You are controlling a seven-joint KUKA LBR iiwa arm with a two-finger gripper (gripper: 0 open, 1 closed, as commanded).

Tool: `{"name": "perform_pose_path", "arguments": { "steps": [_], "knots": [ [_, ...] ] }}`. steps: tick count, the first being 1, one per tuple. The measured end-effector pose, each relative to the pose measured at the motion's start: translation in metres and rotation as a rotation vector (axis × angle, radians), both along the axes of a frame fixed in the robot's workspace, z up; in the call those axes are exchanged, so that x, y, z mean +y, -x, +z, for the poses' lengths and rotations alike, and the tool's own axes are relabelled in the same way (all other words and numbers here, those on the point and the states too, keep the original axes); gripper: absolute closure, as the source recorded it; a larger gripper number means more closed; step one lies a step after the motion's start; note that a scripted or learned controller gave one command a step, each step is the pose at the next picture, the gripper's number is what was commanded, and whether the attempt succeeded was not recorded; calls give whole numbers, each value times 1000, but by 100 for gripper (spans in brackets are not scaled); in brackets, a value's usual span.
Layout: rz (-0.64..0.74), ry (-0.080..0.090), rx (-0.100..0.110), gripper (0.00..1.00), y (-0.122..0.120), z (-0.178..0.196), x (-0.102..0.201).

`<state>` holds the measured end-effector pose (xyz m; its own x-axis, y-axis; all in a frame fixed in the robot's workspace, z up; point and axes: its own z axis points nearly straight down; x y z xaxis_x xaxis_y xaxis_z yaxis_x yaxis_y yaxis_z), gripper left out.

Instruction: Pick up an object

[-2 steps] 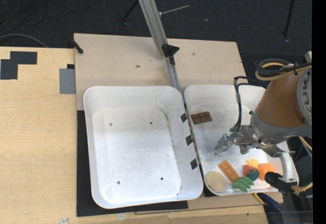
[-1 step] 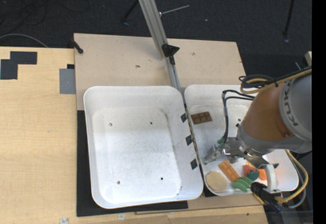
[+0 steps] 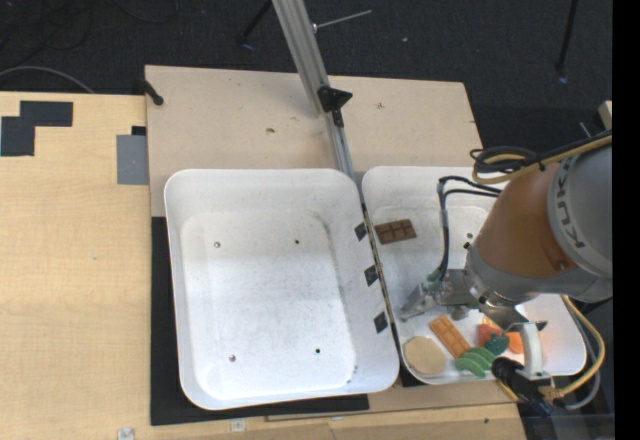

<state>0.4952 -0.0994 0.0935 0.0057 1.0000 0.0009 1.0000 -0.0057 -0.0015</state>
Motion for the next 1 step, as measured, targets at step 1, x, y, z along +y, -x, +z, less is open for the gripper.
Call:
{"name": "perform_pose_path", "arguments": {
  "steps": [1],
  "knots": [
    [-7, -1, 1, 100, 0, 10, -1]
  ]
}}
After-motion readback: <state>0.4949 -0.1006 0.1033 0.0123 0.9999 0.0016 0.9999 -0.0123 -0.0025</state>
